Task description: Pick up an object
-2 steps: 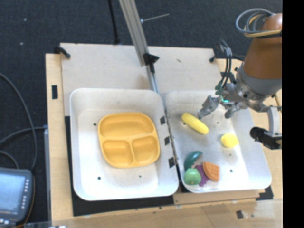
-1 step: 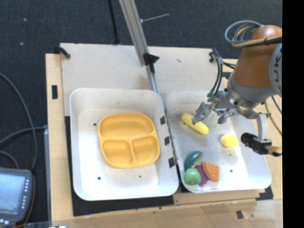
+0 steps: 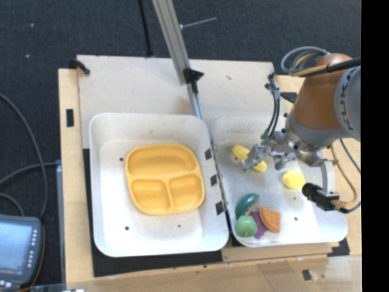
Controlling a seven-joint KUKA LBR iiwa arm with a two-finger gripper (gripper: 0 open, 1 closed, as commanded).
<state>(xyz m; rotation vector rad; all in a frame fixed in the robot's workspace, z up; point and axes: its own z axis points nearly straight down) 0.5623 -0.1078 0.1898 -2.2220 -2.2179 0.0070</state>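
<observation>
Over the right shallow white bin the grey arm's two-finger gripper sits at a yellow banana-shaped toy; whether its fingers grip it, none can tell. Right of the banana lies a round yellow lemon; below it, a green pear and an orange waffle piece

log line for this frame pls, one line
gripper at long yellow toy, right bin | grasp: cannot tell | yellow divided tray in left bin
</observation>
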